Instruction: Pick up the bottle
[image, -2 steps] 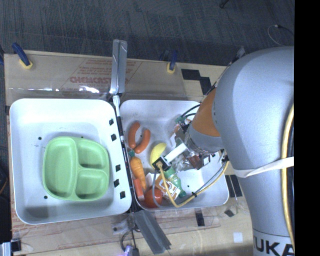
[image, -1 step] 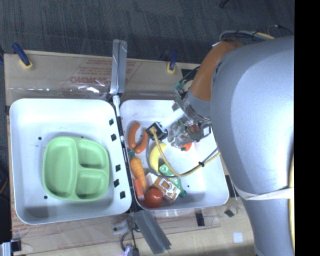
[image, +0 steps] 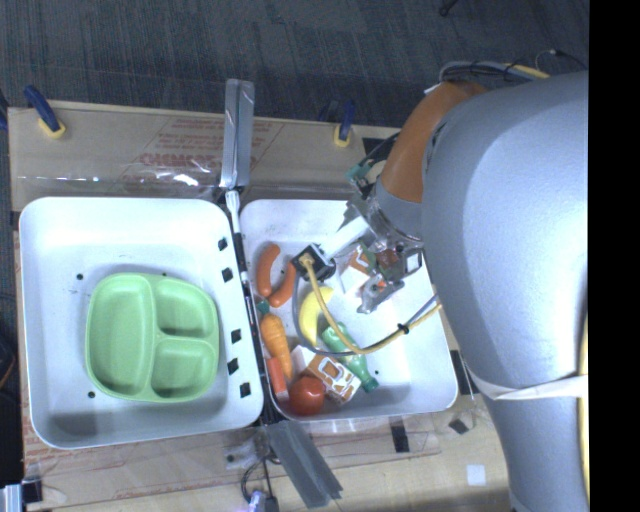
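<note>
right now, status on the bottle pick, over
Gripper low over right bin, nothing seen held. Green bottle lying near front, untouched. Yellow cable, carrot, tomato crowding it.

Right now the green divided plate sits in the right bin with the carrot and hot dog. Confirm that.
Not quite. The camera view shows the green divided plate in the left bin, alone. The carrot and hot dog are in the right bin.
</note>
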